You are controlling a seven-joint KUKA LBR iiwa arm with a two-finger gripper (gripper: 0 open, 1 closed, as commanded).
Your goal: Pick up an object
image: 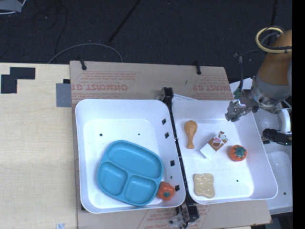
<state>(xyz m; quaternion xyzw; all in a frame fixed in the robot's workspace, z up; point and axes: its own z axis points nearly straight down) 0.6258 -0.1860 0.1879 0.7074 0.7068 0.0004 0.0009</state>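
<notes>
The right bin (264, 173) holds a tan drumstick (190, 132), a small white and brown box (214, 145), a red tomato (238, 153) and a slice of toast (204, 185). My gripper (234, 111) hangs over the bin's upper right corner, above and right of the box, with nothing seen between its fingers. In the left bin (90, 116) lie a blue divided plate (130, 172) and a second red tomato (166, 191) at the plate's lower right.
The grey arm with its orange band (272, 70) comes in from the right. Black clips (167, 95) join the two bins along the middle divider. Brown cardboard (143, 82) lies under the bins. A pale wooden bench (33, 151) stretches to the left.
</notes>
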